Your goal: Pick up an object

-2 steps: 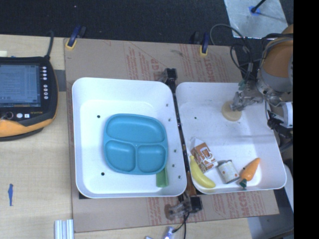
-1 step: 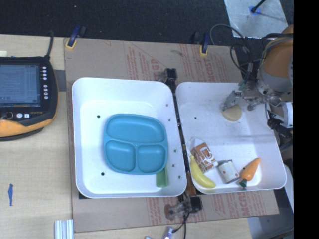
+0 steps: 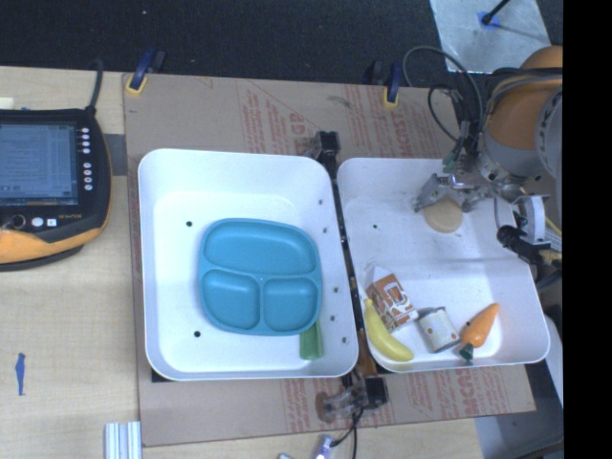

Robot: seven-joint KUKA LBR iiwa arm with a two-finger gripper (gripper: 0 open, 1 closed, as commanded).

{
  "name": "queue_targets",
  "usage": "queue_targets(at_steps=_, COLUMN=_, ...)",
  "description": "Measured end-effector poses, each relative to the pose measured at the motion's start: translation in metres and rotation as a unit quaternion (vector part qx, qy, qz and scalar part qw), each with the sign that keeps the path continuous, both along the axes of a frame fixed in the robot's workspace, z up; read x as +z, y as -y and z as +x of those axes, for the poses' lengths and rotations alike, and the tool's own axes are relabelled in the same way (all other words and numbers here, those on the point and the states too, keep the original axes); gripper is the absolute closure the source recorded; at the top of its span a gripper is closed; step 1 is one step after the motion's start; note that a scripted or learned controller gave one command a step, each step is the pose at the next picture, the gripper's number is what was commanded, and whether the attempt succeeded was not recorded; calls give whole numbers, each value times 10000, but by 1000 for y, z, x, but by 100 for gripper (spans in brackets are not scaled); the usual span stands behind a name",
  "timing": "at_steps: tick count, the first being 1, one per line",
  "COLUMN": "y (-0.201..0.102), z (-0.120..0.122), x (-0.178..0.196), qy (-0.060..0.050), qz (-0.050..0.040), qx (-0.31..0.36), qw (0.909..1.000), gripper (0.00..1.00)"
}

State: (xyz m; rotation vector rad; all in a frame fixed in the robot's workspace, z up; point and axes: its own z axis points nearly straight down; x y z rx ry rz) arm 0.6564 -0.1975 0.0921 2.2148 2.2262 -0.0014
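- A grey KUKA arm with an orange band above the wrist (image 3: 524, 103) reaches in from the right over the right-hand shallow white bin (image 3: 382, 185), its two-finger gripper (image 3: 449, 195) low over that bin's upper part.
- Just under the jaws lies a round tan object, perhaps a small ball or bun (image 3: 443, 218), on the bin floor; it sits a touch below and left of the gripper's centre in the camera view, touching or nearly touching the fingertips.
- The jaws look spread, one metal finger (image 3: 427, 197) angling out to the left, but whether they hold the tan object cannot be told; nothing is plainly pinched between them.
- Being round, the object offers no long axis, so in all likelihood the approach turns only on centring the gripper over it.
- Along the same bin's lower edge, well apart from the gripper, lie a yellow banana (image 3: 384, 337), a brown-and-white printed packet (image 3: 392, 299), a small grey-and-white boxy item (image 3: 438, 328) and an orange toy carrot with a green tip (image 3: 479, 325).
- The left-hand shallow white bin (image 3: 163, 256) holds a blue three-compartment plastic plate (image 3: 259, 275) and a small green stick-like piece (image 3: 311, 340) at the plate's lower right corner.
- A black-and-orange control pendant with a screen (image 3: 43, 185) rests on the bench (image 3: 67, 352) at far left.
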Motion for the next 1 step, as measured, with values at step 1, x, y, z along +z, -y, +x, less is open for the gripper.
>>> queue_targets(at_steps=1, y=-6, z=0, x=0, qy=-18, qz=10, qx=1, qw=10000, gripper=0)
